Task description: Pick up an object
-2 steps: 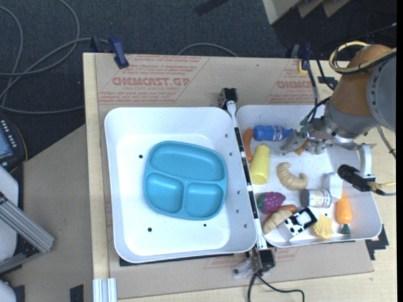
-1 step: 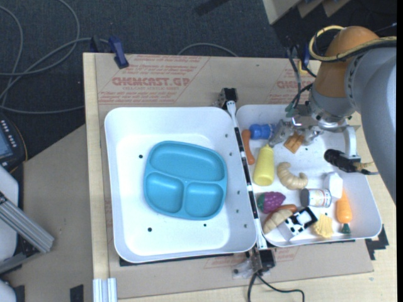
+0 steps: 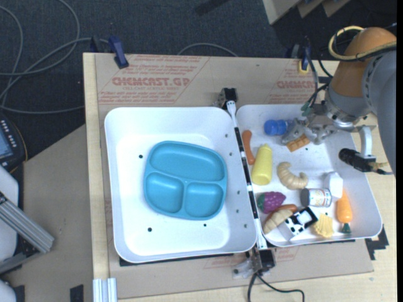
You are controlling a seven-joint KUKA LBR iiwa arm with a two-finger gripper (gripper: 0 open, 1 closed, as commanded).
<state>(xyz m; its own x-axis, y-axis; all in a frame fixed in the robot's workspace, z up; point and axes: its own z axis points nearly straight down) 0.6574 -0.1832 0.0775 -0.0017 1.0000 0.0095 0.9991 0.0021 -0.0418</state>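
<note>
Step in hand: the reach-and-grasp, not yet a lift. The gripper (image 3: 301, 134) sat low in the right bin (image 3: 371, 216), near its far edge, arm coming in from the bin's right side. Whether the pincer was released or clenched could not be told; its tips were blurred against the toys under them.

Just beside the tips lay a small orange block (image 3: 300, 143), and a blue toy (image 3: 275, 128) sat on the side toward the left bin, close to the far edge. The orange block looked like the likeliest target, though contact was not clear.

The rest of the right bin's load lay nearer: a yellow bottle (image 3: 262, 165) by the edge shared with the left bin, a croissant (image 3: 292, 177) mid-bin, purple grapes (image 3: 272, 201), a small can (image 3: 318, 197), a carrot (image 3: 344, 209) by the right edge.

The left bin (image 3: 126, 131) held a blue divided plate (image 3: 184, 178), well apart from the arm.

Next move likely called for closing squarely on one piece, then rising straight up, without dragging the blue toy along.
</note>
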